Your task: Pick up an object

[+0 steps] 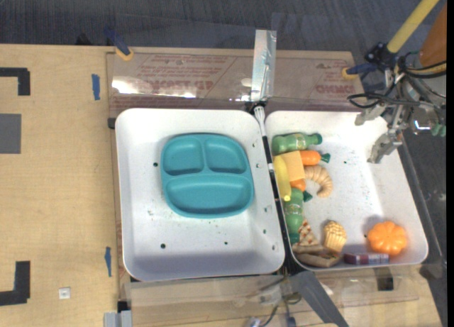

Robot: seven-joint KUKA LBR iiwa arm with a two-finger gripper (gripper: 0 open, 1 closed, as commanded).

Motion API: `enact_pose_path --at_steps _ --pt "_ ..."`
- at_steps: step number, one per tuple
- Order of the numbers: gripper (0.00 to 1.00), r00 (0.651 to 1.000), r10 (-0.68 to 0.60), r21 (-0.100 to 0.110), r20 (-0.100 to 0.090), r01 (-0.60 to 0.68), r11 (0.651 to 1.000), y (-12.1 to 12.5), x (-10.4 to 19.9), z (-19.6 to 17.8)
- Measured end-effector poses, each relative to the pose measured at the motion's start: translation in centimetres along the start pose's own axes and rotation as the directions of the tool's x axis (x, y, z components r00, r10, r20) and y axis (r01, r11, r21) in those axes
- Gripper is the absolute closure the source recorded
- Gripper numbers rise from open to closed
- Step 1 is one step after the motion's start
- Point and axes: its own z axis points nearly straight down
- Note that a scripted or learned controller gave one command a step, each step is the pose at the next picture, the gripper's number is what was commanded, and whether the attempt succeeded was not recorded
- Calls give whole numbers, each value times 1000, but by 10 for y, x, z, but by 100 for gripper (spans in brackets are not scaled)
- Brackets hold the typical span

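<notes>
**Me:** Camera view puts my jaws (pixel 383 150) over the right bin (pixel 355 123), near its rim at about two o'clock. I can't tell from this angle whether they stand open or closed, and nothing shows between them, so I claim no hold.

**Partner:** Which step is that, then?

**Me:** The approach, I'd say. No object has been picked yet. The pieces all lie in the right bin. A green bottle (pixel 296 141) sits at eleven o'clock, with a carrot (pixel 311 157) just below it and a yellow block (pixel 286 170) touching both. A pale shrimp (pixel 320 181) curls near the middle. An orange pumpkin (pixel 387 237) sits alone at five o'clock. A tan corn piece (pixel 334 235) lies at six, close to a heap along the bottom wall.

**Partner:** And the left bin (pixel 135 176)?

**Me:** It bears a teal divided plate (pixel 207 174), flat and wide, a poor fit for me.

**Partner:** Your next move?

**Me:** My judgement is the pumpkin. It stands well apart from the rest. I'd need to swing toward five o'clock, come down over it with my jaws spread, and close across its round body. The left-hand cluster is too crowded for a clean grip.
</notes>
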Motion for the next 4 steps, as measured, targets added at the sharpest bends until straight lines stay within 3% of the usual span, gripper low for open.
enact_pose_path --at_steps 1,2,3,4 --pt "0 995 -101 -6 -10 101 995 50 28 115" --pt "0 957 289 -1 7 -289 957 81 53 127" --pt "0 817 576 -1 2 -576 817 77 28 128" --pt "0 786 618 7 -2 -618 786 50 -3 85"
